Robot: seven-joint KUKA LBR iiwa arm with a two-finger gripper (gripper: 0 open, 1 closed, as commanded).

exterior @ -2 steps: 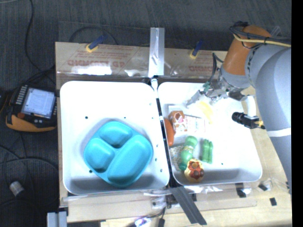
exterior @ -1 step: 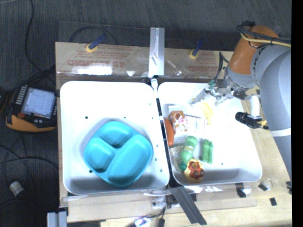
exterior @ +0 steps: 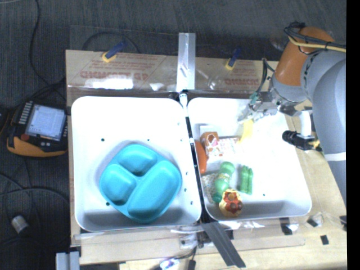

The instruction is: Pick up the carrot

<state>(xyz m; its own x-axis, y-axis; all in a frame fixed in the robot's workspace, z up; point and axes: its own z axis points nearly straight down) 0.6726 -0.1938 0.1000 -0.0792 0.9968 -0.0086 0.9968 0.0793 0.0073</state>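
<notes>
Carrot [exterior: 202,157] in right bin [exterior: 281,167], blue tray [exterior: 140,181] in left bin [exterior: 90,128]

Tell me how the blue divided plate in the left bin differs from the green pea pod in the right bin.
The blue divided plate is far bigger than the green pea pod. The plate is broad, rounded and split into three compartments; the pod is a slim, straight strip. The plate lies alone in the left bin, while the pod lies among other toy foods in the right bin. Both rest flat.
</notes>
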